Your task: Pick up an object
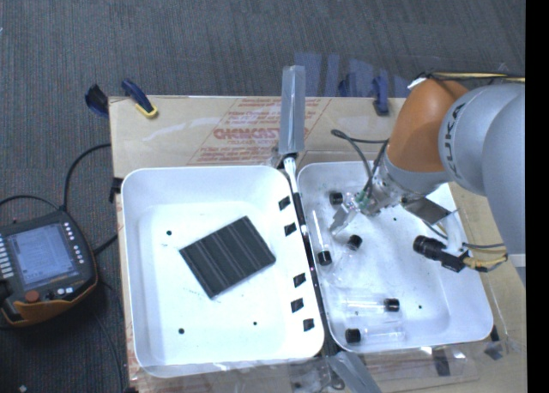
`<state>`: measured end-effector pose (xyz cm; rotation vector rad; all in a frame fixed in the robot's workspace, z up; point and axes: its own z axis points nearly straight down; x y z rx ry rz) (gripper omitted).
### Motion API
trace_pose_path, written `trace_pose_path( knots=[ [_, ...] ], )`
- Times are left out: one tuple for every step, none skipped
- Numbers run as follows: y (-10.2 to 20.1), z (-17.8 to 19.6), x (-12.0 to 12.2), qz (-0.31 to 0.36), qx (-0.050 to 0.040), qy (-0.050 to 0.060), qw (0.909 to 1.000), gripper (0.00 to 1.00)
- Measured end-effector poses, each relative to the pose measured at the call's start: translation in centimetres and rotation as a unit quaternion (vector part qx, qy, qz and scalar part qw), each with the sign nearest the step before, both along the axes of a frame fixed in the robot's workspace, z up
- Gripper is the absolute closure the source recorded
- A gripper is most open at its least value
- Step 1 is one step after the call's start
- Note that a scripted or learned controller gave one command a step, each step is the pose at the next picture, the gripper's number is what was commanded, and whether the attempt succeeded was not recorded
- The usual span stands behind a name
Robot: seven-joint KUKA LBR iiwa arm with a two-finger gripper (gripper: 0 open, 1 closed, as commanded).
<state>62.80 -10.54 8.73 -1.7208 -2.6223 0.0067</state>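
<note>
My gripper [343, 214] hangs low over the upper left part of the right bin [467, 314], reaching in from the right. Just below it lies a small black-capped piece [353, 242], and another black cap [336, 197] sits just above it. A clear tube with a black cap [321, 238] lies along the bin's left wall. Two more clear capped tubes [371, 305] [367, 333] rest near the front edge. Nothing is visibly held. A dark ribbed rectangular slab [227, 256] lies flat in the middle of the left bin [141, 202].
A row of black clips [297, 280] runs along the divider between the two bins. A grey upright bar [292, 112] stands behind the divider. A teach pendant [39, 267] lies on the floor at far left.
</note>
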Motion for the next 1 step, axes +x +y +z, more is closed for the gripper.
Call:
trace_pose_path(
  knots=[
    [-3.61, 11.28, 1.7, 0.042, 0.0003, -0.005, 0.9991, 0.0]
  ],
)
